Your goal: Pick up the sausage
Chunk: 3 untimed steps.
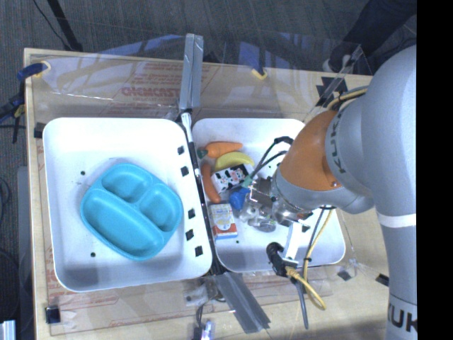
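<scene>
The sausage (207,183), a reddish-orange stick, lies along the left wall of the right bin (318,250). My gripper (256,210) hangs low over the middle of that bin, to the right of the sausage and apart from it. A small blue object (237,198) sits right at its tip. The orange wrist band and grey arm cover the right half of the bin.
Close around the sausage are an orange carrot (223,148), a yellow banana (233,161), a black-and-white spotted item (228,180) and a small carton (223,220). The left bin (64,140) holds a blue divided plate (132,207). Cables (301,264) trail over the right bin's front rim.
</scene>
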Tool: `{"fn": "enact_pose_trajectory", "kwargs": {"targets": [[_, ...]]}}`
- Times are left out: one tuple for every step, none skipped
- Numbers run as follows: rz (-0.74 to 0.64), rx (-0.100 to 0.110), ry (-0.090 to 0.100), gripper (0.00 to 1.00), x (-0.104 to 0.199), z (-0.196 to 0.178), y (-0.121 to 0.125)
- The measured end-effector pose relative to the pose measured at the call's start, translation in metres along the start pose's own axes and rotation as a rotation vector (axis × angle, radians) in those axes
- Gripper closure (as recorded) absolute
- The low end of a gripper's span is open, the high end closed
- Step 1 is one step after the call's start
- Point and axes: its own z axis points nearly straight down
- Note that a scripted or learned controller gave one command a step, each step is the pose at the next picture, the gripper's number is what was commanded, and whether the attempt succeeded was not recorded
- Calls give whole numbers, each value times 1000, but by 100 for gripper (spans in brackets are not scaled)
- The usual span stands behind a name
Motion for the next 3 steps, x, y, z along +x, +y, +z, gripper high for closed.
{"fn": "enact_pose_trajectory", "kwargs": {"targets": [[1,-4,-2,100,35,-118,59],[64,-4,-2,100,-22,-134,58],[57,3,-5,100,-21,-140,59]]}}
